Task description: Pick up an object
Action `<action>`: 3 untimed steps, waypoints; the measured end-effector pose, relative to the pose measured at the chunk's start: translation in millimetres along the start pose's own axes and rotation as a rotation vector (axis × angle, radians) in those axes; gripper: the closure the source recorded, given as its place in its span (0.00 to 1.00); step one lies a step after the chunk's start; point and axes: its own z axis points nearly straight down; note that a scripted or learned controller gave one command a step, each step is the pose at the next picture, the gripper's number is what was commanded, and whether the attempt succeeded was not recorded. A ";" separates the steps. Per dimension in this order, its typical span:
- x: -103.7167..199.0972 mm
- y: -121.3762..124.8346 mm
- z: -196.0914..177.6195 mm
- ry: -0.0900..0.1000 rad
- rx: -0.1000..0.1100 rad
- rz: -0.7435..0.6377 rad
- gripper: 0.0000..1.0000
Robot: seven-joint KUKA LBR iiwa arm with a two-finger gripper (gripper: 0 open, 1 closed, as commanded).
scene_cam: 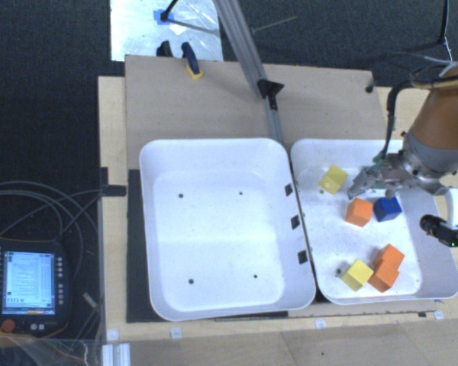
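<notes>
My claw (369,180) sits low over the right bin (435,284), reaching in from the right edge, with its tips aimed left toward the gap between the upper yellow block (333,179) and the orange block (359,212). From this slanted view I cannot tell whether the claw is spread or pressed together; the metal parts blur into 1 pale shape against the white floor. I see nothing between the tips, so I would not call anything held.

Just below the claw lie that orange block and a blue block (387,208), touching or nearly so, side by side. I judge 1 of these 2 to be the likely target, since the claw hangs right above their upper edges. Their closeness is a risk: a tip coming down between them could shove 1 aside instead of gripping it.

The upper yellow block lies just to the left of the tips, apart from the pair, so it would be the cleaner pick if the claw reached it.

Further out, near the bin's front wall, a second yellow block (358,274) leans against 2 orange blocks (386,267) stacked or pressed together. That cluster looks awkward to grip.

The left bin (156,162) sits alongside, sharing the middle divide, on the tan surface (320,97). A handheld control screen (29,284) lies far left, off the work area.
</notes>
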 end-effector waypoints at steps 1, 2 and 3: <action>-0.4 1.8 -14.0 -0.001 -0.007 -0.002 1.00; 4.7 2.8 -77.7 -0.002 -0.011 -0.003 1.00; 4.7 3.8 -75.1 -0.001 -0.006 -0.002 1.00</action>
